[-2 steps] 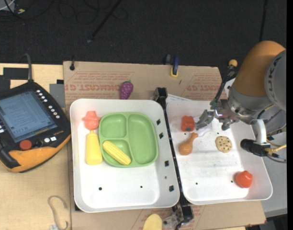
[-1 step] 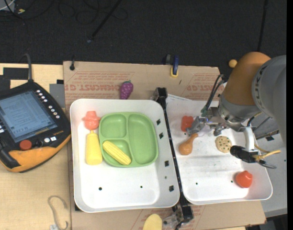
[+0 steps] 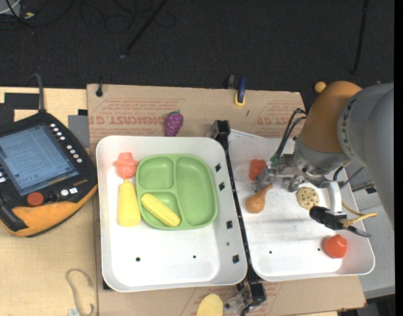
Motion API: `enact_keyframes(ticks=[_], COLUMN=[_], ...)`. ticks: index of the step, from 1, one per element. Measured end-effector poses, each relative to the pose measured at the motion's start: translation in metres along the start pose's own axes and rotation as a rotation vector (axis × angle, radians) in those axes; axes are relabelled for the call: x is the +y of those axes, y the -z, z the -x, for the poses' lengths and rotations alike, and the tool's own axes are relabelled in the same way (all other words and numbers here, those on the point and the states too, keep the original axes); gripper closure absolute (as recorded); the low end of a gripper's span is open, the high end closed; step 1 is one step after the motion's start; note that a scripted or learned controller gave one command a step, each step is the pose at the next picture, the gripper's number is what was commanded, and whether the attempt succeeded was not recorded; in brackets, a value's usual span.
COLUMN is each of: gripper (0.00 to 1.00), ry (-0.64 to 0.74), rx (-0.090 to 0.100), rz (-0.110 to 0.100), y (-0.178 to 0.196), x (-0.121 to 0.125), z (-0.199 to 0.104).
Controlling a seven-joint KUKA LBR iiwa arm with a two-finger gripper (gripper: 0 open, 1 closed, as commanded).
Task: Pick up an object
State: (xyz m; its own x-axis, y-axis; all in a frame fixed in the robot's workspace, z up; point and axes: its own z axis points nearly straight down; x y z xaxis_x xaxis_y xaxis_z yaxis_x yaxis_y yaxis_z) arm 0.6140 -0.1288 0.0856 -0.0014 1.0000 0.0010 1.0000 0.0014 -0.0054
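The end effector (image 3: 275,174) hangs low over the right white bin (image 3: 287,262), just above a brown drumstick-shaped toy (image 3: 257,200); whether it is open or closed cannot be told. A small orange-red toy (image 3: 256,168) lies just beside it. A round tan cookie (image 3: 307,197) and a red tomato-like toy (image 3: 334,245) lie further right.
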Motion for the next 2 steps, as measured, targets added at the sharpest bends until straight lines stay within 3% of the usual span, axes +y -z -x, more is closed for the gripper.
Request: enact_keyframes(ticks=[1, 2], gripper=[1.00, 1.00], ry=[-0.003, -0.002], rx=[0.001, -0.001], rz=[0.001, 0.009], y=[0.012, 0.070], x=[0.000, 0.000], z=[0.001, -0.007])
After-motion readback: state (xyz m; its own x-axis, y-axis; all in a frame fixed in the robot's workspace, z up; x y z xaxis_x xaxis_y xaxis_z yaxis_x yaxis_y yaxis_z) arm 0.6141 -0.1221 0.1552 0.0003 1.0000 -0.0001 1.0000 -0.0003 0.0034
